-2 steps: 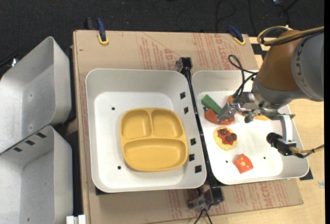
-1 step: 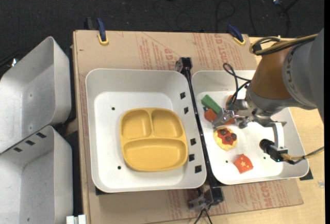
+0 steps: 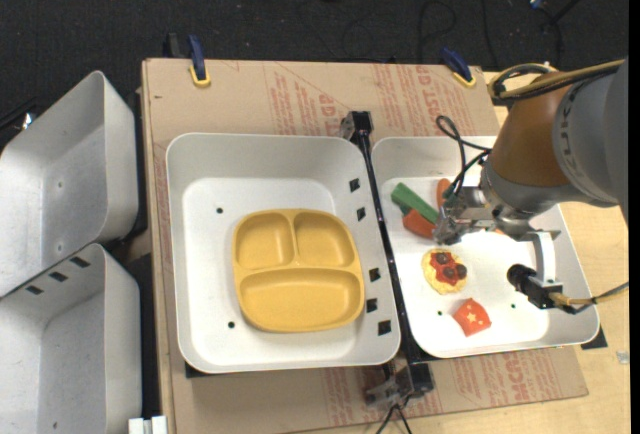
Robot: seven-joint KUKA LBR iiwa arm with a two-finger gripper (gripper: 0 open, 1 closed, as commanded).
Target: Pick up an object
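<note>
Camera view puts your gripper (image 3: pixel 447 230) low in the right bin (image 3: pixel 560 322), between the green block (image 3: pixel 412 198) and the small pizza (image 3: pixel 445 271), likely lining up a grasp; whether it grips anything, you cannot tell.

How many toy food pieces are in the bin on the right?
4 that I can see: a green piece near the divider, an orange-red piece beside it, a small pizza mid-bin, and a red piece near the front. The arm may hide more.
</note>
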